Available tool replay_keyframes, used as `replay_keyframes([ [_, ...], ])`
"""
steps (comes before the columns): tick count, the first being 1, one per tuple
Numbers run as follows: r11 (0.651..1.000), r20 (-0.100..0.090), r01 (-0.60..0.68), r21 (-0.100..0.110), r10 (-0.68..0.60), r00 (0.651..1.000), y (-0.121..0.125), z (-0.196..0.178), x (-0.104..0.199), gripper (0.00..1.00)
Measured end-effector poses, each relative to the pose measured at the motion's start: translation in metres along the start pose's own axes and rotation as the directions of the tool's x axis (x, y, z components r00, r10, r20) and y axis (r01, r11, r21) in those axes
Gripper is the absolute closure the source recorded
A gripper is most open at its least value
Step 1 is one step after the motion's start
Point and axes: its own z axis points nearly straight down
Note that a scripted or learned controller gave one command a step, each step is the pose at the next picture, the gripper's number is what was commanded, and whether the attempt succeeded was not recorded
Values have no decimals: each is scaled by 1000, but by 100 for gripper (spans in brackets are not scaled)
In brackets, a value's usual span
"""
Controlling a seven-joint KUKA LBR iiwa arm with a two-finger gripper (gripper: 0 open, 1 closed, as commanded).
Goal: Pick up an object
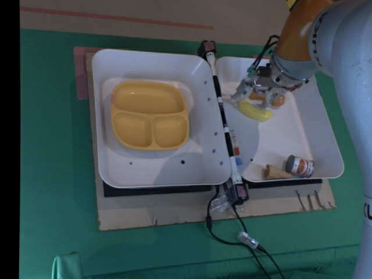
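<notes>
Left bin (116, 173): holds a yellow three-compartment plate (150, 115). Right bin (314, 138): gripper (256, 100) low over its far part, just above a banana (256, 111) and an orange item (275, 100); finger state impossible to tell. Near front edge: an ice-cream cone (276, 172) beside a small can (300, 165).

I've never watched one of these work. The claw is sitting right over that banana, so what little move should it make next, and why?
Probably a short drop straight down, then close. The gripper hangs right above the banana in the right bin, with an orange item close beside it. Nothing shows between its fingers, so the banana looks ungrasped.
</notes>
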Motion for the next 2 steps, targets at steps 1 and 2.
replay_keyframes([
  [1,1000,8,-5,-15,5,1000,3,-17,-4,100],
  [2,1000,-3,0,1,0,1000,-8,-120,37,100],
])
